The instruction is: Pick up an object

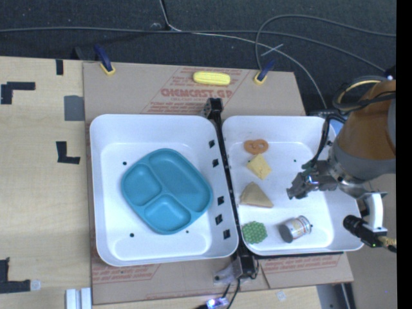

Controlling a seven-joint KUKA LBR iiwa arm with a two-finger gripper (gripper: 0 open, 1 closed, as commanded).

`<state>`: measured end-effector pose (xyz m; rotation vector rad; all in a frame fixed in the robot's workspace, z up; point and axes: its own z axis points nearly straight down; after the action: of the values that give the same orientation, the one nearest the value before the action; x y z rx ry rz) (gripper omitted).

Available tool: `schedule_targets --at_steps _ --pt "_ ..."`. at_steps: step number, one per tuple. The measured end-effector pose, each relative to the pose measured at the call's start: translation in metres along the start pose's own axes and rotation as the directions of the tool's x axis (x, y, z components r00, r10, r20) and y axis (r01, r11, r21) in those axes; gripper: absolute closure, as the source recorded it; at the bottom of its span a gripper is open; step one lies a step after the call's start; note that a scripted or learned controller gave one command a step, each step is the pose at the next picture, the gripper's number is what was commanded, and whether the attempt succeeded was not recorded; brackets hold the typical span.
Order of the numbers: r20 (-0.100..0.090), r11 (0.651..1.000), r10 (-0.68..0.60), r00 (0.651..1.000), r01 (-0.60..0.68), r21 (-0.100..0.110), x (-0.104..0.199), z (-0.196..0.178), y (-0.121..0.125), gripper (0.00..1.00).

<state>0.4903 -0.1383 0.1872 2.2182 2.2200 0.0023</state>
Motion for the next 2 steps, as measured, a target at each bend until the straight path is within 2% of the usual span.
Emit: schedule_targets --at_steps 1,2 --pt "0.001 1.000 -0.001 1.000 0.001 -0.002 -0.001 -0.060 0.009 1.00" --pt "-0.002 1.000 -0.006 1.000 0.006 0.003 0.052 -0.063 0.017 1.00"
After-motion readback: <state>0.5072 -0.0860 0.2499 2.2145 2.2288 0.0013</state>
